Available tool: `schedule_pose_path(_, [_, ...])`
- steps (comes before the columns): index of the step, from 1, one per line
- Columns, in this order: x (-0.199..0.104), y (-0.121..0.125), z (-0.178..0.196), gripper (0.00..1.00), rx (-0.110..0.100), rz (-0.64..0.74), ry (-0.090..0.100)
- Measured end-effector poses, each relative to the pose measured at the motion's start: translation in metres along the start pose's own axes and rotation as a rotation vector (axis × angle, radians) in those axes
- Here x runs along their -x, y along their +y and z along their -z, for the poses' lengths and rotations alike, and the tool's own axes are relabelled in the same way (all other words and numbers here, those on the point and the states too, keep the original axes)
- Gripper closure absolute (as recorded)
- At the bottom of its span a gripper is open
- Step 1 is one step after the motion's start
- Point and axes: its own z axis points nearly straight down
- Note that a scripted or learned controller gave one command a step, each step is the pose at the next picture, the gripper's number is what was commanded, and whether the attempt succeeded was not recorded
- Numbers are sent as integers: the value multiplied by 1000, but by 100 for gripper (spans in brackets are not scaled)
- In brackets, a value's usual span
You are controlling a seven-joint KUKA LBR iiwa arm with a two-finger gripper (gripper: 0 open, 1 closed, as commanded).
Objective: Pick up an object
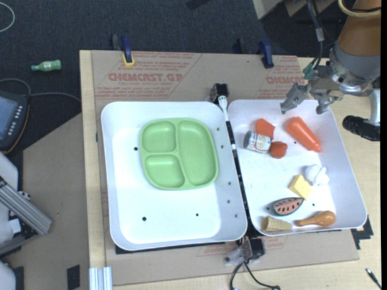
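Carrot (303, 133) lies in the right bin (346, 162), near its back edge, long axis slanting from upper left to lower right, with the narrower end toward the lower right. The gripper (306, 101) hangs just above and behind it, fingers (292, 99) spread wide, nothing between them and not touching the carrot. A green tray (179, 153) sits in the left bin (121, 180).

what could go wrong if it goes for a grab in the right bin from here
The gripper sits above the bin's far edge, apart from every item, so closing there would likely catch nothing. The carrot is tapered and may slip. The can, orange block and tomato crowd together, risking a nudge.
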Motion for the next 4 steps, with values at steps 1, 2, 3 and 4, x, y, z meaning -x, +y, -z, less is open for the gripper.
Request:
schedule_pose_path(1, [0,2,8,0,14,2,-2])
schedule_pose_path(2, [3,12,-45,0,8,2,-1])
schedule_pose_path(3, [-2,9,-108,0,7,2,0])
schedule_pose_path(4, [-4,9,-159,0,10,3,-1])
